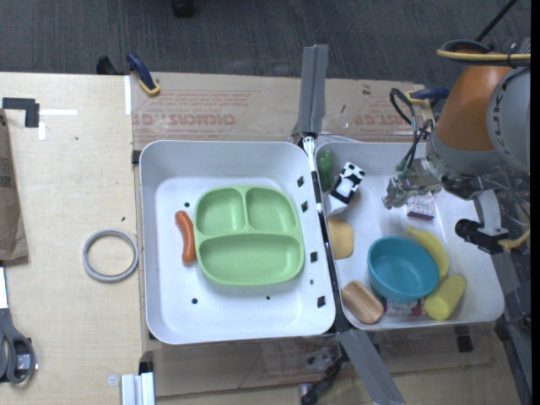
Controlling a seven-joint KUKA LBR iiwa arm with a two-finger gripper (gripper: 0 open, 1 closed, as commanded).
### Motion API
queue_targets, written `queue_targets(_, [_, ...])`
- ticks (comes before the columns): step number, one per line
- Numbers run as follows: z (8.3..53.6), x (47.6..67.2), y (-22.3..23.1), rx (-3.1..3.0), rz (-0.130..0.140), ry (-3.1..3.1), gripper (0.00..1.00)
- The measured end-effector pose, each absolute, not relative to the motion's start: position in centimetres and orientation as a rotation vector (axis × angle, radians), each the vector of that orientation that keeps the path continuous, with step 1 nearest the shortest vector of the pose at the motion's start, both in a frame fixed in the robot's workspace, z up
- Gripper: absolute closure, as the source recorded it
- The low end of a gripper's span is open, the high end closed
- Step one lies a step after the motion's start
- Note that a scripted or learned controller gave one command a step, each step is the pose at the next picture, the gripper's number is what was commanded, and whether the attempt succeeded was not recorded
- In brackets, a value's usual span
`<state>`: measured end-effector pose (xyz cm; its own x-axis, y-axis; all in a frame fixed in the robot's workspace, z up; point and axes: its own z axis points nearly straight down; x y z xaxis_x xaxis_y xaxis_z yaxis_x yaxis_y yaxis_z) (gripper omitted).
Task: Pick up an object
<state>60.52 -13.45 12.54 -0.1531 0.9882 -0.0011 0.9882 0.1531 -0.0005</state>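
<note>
Right now the gripper (403,191) hovers low over the right bin (481,306) at the frame's right, seemingly seeking a pick (grip state: cannot tell), above the blue bowl (403,268).

- Floor (211,15): dark grey carpet across top of frame
- Bench top (59,184): pale wood, left side
- Cardboard sheet (219,112) with red print, upper centre, under the bins
- Grey tape ring (110,254) at left; blue clamp (143,72) at upper left
- Light even, soft shadows
</note>
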Motion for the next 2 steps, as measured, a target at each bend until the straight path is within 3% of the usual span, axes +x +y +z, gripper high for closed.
queue_targets(1, [12.5,60.5,-13.5,2.043,-0.002,2.386,0.00])
queue_targets(2, [9.0,55.9,-16.1,2.041,-0.003,2.391,0.00])
